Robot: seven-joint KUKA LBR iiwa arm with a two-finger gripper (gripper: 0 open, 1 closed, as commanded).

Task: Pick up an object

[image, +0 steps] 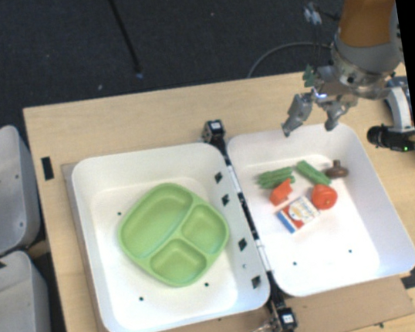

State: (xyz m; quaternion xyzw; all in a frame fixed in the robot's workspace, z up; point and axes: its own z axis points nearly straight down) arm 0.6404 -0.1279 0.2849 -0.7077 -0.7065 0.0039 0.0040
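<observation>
Pincer (311,115) spread, empty, above right bin (377,248) far rim (toys untouched).

fingers (310,115) spread, empty, above right bin (377,251) | toys (303,194) inside | green plate (174,234) left bin (111,294)

Arm (362,16), upper right of frame: orange band above wrist, grey wrist housing below. Thin cables loop near top. Gripper (311,120): two grey metal fingers (294,118), angular, dark tips.
</observation>
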